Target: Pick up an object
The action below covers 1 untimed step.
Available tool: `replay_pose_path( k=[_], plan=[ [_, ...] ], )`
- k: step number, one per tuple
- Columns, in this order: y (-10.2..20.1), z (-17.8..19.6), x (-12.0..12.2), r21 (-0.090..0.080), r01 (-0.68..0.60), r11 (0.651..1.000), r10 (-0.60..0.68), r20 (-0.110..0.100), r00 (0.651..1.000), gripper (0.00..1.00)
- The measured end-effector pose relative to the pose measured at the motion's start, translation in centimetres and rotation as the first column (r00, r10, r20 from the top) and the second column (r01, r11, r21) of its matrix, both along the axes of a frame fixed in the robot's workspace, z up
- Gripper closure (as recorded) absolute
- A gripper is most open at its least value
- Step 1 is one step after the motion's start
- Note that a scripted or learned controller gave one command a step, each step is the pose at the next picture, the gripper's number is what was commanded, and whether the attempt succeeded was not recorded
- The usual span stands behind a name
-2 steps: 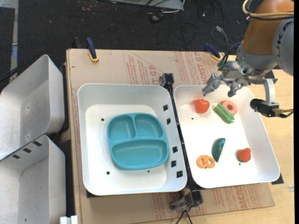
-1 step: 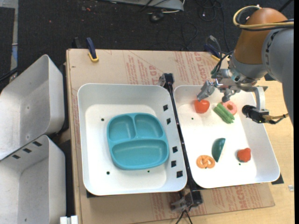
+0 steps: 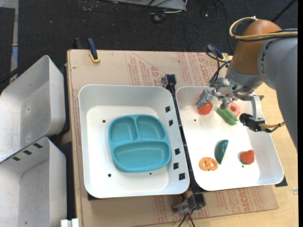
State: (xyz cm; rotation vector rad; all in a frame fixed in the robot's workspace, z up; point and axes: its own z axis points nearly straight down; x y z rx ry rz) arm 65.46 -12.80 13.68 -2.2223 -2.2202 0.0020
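My gripper point(image 3: 215, 100) hangs over the far part of the right bin point(image 3: 270, 174), open, with nothing between its fingers. A small red round object point(image 3: 204, 109) lies just below its left finger point(image 3: 205, 98). A green pod-shaped piece point(image 3: 227, 116) and a pink-red ring point(image 3: 234, 109) lie just beneath and to the right of the gripper. Nearer the front of the same bin lie a dark green piece point(image 3: 220, 151), an orange pretzel-shaped item point(image 3: 208, 164) and a red lump point(image 3: 247, 157).
The left bin point(image 3: 90, 126) holds a teal divided plate point(image 3: 139, 142). A black divider with clips point(image 3: 176, 126) runs between the bins. Two more white bins point(image 3: 28, 108) sit off the bench at the left. The arm's cable and bracket point(image 3: 255, 122) hang over the right bin's right side.
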Motion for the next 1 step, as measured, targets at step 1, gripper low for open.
replay_pose_path(
  k=[1],
  plan=[
    [0.01, 1.22, 0.07, -0.001, -0.001, 1.000, 0.001, 0.003, 1.000, 1.00]
  ],
)
